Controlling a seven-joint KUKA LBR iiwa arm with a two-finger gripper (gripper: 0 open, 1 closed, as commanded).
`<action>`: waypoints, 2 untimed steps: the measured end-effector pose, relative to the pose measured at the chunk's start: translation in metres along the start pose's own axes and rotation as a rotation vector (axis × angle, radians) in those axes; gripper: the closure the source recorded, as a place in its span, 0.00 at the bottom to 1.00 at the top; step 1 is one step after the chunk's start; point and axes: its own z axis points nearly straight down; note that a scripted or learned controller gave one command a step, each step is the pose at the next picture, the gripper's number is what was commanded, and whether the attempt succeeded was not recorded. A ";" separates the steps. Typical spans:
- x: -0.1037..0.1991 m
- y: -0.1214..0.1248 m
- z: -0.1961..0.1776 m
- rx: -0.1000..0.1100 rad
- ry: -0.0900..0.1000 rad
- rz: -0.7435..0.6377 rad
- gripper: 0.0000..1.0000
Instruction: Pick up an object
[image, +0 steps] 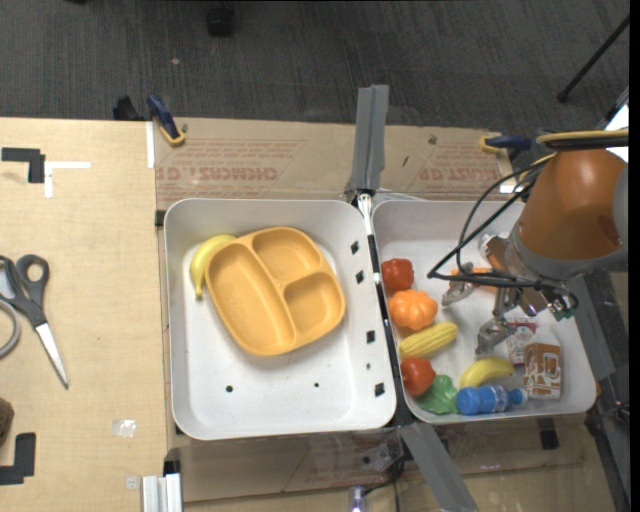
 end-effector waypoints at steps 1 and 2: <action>-0.061 -0.063 -0.001 0.002 -0.004 0.086 0.00; -0.063 -0.063 -0.013 0.005 -0.012 0.087 1.00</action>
